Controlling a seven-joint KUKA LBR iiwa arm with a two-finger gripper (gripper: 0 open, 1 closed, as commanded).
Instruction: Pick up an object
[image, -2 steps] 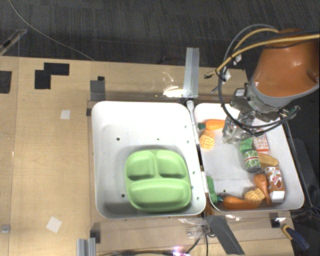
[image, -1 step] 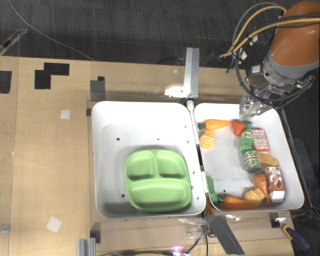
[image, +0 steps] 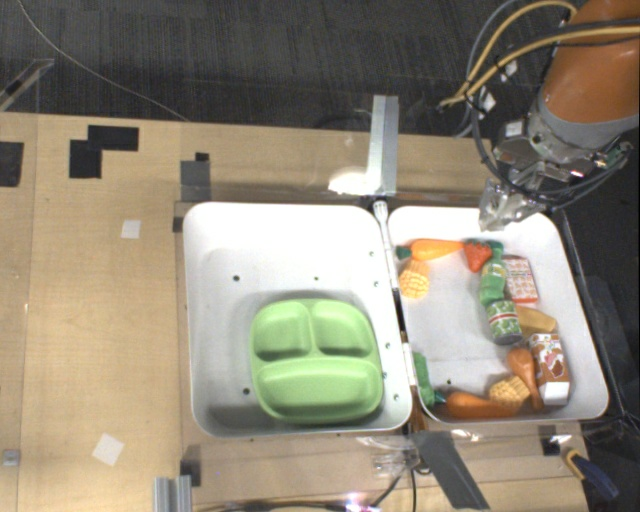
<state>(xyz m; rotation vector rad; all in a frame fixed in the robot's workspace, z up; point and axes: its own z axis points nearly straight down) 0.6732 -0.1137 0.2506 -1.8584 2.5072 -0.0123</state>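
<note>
While a green three-compartment plastic tray (image: 316, 360) lies in the left shallow white bin (image: 215, 250), toy foods crowd the right white bin (image: 450, 330): an orange plastic carrot (image: 478, 405) nearest, a green bottle (image: 496, 300) farther. The gripper (image: 503, 212) hangs above the far rim; whether its fingers are apart cannot be told.

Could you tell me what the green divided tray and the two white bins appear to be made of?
The green tray looks like moulded plastic with a matte-to-satin finish: even colour, rounded edges, soft highlights on its dividers. The left bin and right bin also look like smooth white plastic with rounded corners, though painted metal can't be ruled out.
</note>
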